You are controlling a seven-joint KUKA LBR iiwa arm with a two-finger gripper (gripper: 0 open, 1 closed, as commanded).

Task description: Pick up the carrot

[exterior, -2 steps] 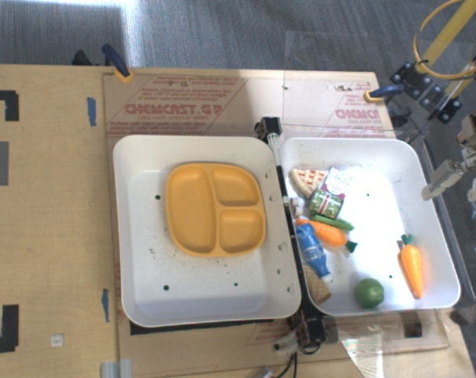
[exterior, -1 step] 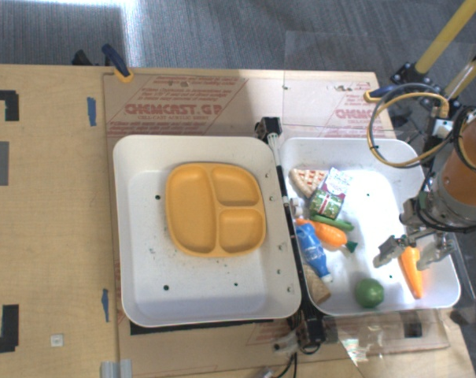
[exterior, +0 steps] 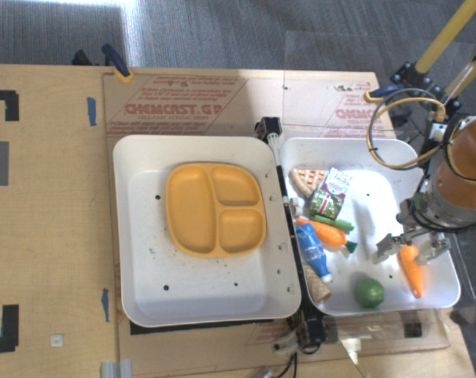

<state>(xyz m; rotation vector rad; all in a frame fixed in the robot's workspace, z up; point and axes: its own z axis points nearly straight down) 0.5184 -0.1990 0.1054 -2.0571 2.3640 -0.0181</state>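
Two carrots lie in the right bin (exterior: 450, 290). One small orange carrot (exterior: 413, 272) rests near the bin's right front corner, pointing toward the front. A second carrot (exterior: 327, 232) with a green top lies near the bin's left side, beside a blue bottle. My gripper (exterior: 412, 248) hangs over the right-hand carrot, open. Its fingers (exterior: 386, 248) are spread to either side of that carrot's upper end, with a gap on both sides. The grey wrist with its orange band (exterior: 462, 172) hides the bin's right wall.
The right bin also holds a waffle-like wedge (exterior: 305, 180), a green and white packet (exterior: 330, 194), a blue bottle (exterior: 312, 253) and a green lime (exterior: 370, 292). A yellow divided plate (exterior: 215, 209) sits in the left bin (exterior: 135, 290). Cables loop at the back right.
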